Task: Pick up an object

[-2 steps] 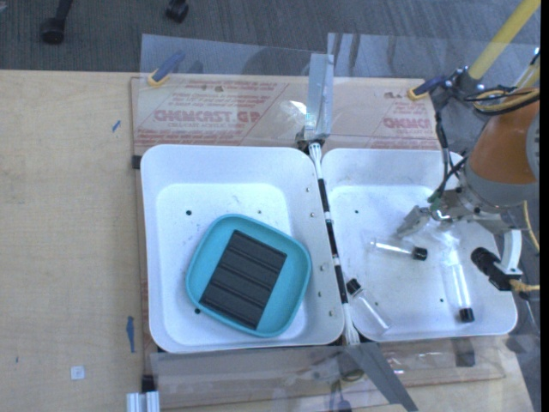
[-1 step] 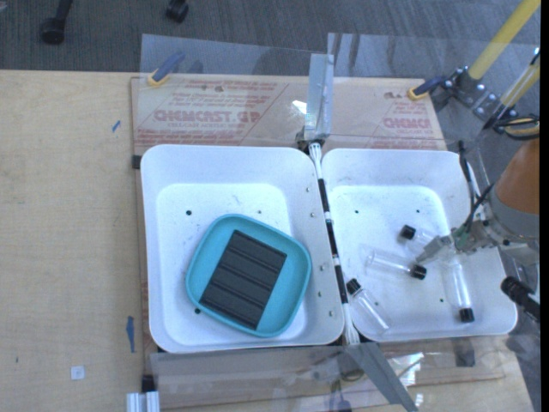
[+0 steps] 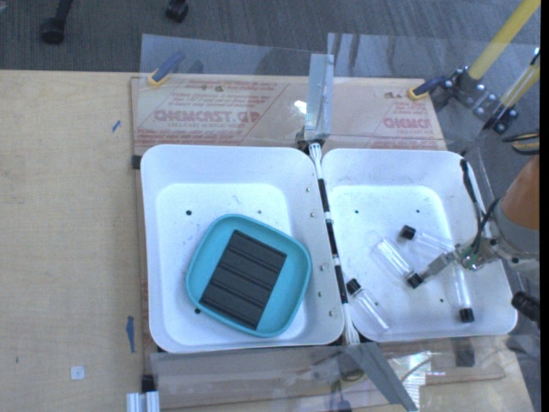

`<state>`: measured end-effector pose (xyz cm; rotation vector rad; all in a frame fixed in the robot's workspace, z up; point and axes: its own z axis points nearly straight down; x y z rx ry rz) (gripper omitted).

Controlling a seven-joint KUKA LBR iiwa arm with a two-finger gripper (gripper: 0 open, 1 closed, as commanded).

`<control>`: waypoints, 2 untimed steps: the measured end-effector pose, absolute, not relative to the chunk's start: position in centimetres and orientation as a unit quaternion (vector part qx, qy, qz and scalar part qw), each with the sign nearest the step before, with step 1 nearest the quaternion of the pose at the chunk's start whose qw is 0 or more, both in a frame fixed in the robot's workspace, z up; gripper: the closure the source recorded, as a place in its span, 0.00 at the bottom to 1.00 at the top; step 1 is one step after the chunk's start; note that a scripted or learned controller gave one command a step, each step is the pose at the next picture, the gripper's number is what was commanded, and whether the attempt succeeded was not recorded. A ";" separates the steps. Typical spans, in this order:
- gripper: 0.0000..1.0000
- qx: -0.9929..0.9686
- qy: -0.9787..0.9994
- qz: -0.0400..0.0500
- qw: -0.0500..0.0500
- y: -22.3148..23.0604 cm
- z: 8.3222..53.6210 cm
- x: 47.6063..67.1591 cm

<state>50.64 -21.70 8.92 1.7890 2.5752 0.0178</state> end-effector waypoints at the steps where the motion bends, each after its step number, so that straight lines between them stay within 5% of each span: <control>1: 0.00 0.556 0.831 0.000 0.002 -22.3 17.8 59.1; 2: 0.00 0.520 0.854 0.002 0.003 -22.1 9.7 57.4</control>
